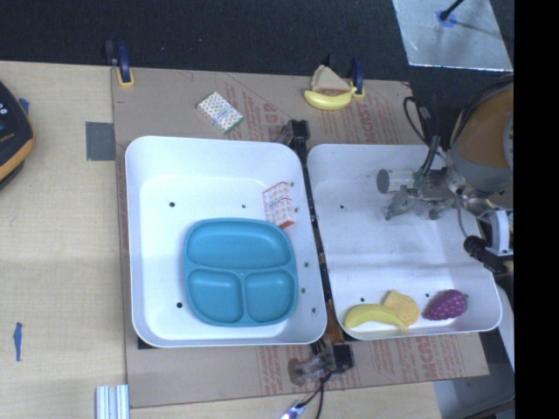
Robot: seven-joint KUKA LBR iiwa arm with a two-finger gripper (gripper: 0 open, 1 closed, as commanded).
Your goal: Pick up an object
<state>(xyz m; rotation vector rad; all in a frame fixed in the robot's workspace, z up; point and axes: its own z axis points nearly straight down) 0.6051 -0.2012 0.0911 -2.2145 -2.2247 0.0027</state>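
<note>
In the right bin (349,234), three small objects lie along the front wall: a yellow banana (376,318), a yellow waffle-like piece (403,305) and a purple bunch of grapes (445,304). My gripper (410,214) hangs over the back of that bin, well behind those objects. Its fingers are spread open and hold nothing. The left bin (148,173) holds a blue divided plate (240,271) and a red-and-white packet (279,204) near its right wall.
Behind the bins, on the board, lie a second banana with a sandwich piece (329,92) and a small patterned packet (219,111). A yellow-and-black device (10,133) sits at the far left edge. The grey arm (485,147) fills the right side.
</note>
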